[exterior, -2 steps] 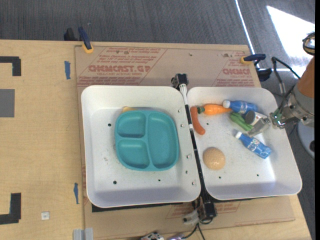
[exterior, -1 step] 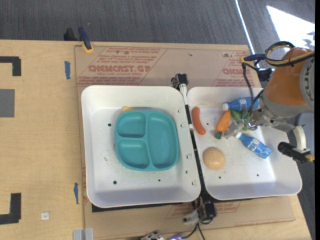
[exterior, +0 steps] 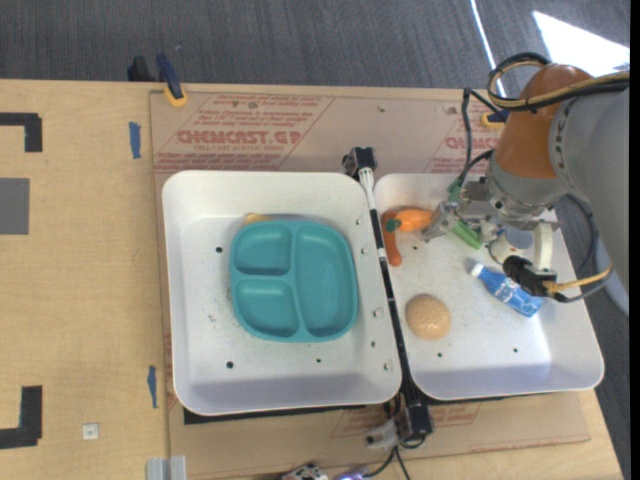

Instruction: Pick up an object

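The arm is a thick, rounded grey tube with a smooth, faintly glossy shell. Above the wrist runs a broad orange band, bulging like a collar. Black cables loop over the band's top. Below it sits a pale grey wrist block of metal. A white bracket hangs beside it, with a black and yellow cable curling out.

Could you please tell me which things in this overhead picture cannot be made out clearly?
- Gripper: in the camera view the wrist covers its fingers, so their state is unclear.
- Green object: mostly hidden under the gripper; identity unclear.
- Yellowish thing: a sliver behind the teal tray; the tray hides the rest.
- Blue tube: label too small to read.
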Available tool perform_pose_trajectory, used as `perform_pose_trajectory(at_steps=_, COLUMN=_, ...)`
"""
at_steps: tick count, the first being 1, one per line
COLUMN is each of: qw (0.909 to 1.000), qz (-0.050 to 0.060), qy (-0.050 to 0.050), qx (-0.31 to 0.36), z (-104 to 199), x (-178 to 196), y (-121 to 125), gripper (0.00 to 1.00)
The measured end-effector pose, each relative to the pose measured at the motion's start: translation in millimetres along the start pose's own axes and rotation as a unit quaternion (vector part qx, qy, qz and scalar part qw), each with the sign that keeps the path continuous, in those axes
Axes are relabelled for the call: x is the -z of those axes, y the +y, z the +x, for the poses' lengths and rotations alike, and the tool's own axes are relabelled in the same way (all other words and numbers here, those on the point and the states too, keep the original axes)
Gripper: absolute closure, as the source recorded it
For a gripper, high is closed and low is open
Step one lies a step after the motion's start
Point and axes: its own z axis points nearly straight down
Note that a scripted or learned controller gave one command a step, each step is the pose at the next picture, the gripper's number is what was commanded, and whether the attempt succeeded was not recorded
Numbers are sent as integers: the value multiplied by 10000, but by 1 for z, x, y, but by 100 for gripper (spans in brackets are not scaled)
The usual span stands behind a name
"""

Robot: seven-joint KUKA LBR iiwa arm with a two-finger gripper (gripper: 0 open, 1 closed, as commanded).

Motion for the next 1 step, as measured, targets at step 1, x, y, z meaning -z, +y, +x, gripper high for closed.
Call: perform_pose_trajectory(at_steps=1, qw=10000, qz=-62, qy=-26, qx=4, z=-2, x=15, y=4, gripper=100)
